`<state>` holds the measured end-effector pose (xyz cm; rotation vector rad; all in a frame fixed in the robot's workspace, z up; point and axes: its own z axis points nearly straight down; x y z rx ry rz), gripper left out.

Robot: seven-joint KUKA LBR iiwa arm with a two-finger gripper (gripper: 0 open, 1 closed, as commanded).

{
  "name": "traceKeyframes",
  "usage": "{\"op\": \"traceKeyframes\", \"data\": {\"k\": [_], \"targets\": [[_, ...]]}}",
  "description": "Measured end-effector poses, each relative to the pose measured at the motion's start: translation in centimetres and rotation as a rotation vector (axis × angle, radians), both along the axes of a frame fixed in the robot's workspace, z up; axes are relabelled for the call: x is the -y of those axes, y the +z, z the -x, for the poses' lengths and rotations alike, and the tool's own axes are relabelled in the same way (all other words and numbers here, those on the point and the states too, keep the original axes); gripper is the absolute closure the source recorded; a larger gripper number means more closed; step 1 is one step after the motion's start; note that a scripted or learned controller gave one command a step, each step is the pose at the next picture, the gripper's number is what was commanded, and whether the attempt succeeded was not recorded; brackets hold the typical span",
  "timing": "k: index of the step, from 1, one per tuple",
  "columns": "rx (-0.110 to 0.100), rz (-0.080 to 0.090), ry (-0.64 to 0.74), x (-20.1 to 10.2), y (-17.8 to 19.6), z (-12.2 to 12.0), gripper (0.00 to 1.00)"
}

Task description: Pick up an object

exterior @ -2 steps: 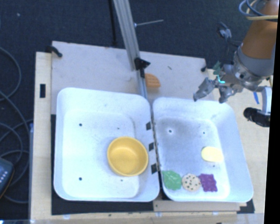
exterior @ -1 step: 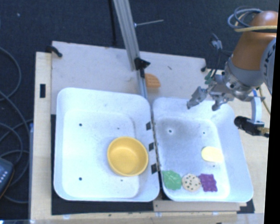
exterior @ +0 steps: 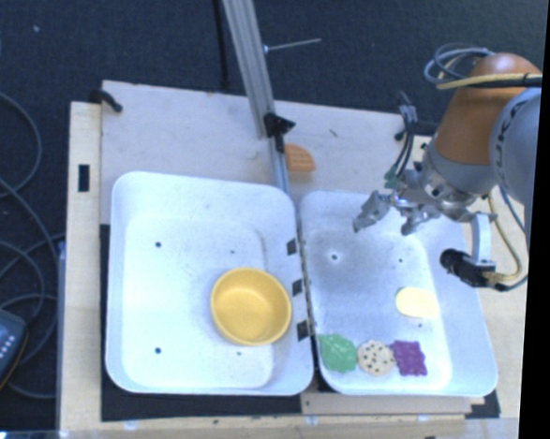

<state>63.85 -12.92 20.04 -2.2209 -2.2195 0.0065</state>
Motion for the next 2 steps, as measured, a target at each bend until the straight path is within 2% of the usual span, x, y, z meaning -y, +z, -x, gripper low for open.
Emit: {"op": "traceKeyframes", "data": {"k": [1,2], "targets": [[0.001,0.001,-0.004,0.5,-5.0,-0.9,0.00],[0.008,0.001,-0.006,0.6,-3.5,-1.0,1.00]]}}
